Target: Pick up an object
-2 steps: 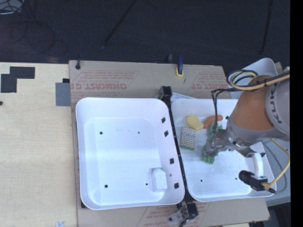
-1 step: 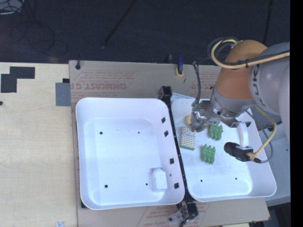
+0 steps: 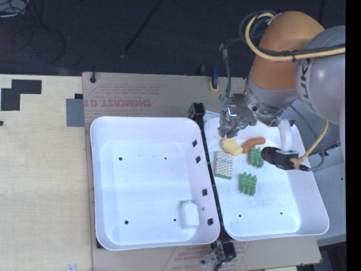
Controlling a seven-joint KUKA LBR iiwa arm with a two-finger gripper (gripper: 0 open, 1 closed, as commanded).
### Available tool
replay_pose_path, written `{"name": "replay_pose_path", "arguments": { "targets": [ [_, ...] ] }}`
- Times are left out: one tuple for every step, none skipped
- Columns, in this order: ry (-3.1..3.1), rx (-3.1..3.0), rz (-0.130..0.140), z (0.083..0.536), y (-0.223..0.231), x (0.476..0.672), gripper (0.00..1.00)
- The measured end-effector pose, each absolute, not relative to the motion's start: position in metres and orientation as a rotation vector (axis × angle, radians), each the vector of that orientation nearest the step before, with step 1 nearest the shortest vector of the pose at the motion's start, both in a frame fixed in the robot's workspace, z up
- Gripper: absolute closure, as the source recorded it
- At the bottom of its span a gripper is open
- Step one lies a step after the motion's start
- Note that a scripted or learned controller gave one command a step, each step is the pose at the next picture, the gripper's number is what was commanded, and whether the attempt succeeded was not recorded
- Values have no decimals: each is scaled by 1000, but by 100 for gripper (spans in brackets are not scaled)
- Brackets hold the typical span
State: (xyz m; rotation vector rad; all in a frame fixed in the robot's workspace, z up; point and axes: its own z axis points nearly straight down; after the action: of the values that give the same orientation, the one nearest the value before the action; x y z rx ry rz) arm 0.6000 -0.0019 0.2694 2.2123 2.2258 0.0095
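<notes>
We're in the approach: our claw (image 3: 230,126) hangs just above the yellow piece (image 3: 231,146) at the right bin's (image 3: 293,222) upper left; its spread we can't tell. Next, we'd drop straight down and close.
</notes>
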Motion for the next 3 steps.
{"name": "replay_pose_path", "arguments": {
  "targets": [
    [2219,2228,-5,281,-42,543,100],
    [2224,2226,-6,290,-42,545,100],
    [2227,2226,-10,299,-42,545,100]
  ]
}}
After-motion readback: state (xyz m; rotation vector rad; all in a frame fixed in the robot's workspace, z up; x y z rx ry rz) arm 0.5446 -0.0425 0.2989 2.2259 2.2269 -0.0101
